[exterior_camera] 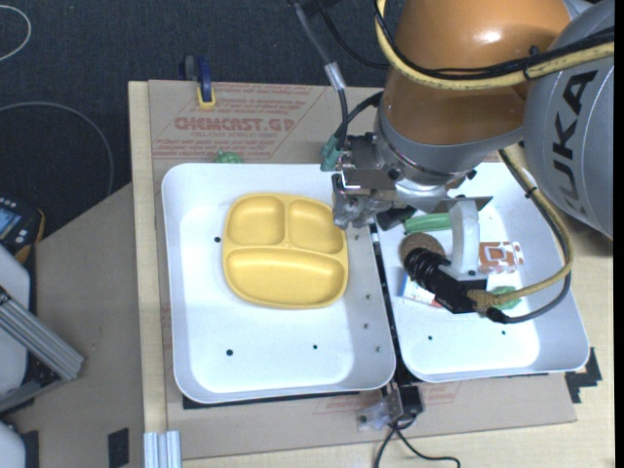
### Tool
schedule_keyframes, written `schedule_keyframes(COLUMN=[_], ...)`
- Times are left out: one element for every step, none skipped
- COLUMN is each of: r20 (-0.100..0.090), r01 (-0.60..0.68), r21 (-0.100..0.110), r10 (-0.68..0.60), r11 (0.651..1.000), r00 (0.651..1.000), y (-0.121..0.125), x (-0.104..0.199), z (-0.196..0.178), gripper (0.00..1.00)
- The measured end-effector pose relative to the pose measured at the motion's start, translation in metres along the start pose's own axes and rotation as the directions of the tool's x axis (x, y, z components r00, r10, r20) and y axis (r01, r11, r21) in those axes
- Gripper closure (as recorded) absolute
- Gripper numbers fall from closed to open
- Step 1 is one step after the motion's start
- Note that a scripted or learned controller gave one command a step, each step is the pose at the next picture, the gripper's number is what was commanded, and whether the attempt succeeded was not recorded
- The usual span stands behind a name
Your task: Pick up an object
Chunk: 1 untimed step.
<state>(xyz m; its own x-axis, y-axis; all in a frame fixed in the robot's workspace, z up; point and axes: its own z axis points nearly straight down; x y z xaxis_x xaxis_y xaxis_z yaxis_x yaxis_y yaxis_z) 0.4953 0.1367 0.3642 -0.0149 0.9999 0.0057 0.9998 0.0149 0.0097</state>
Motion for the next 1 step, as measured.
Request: schedule_keyframes(r20=[0.002], r01=[-0.01], r21=[0.0], r10=[0.01], r11=[1.0], r00=[1.0], y=[-0.0152], x=[0.0133], z=[-0.075], gripper=[1.0])
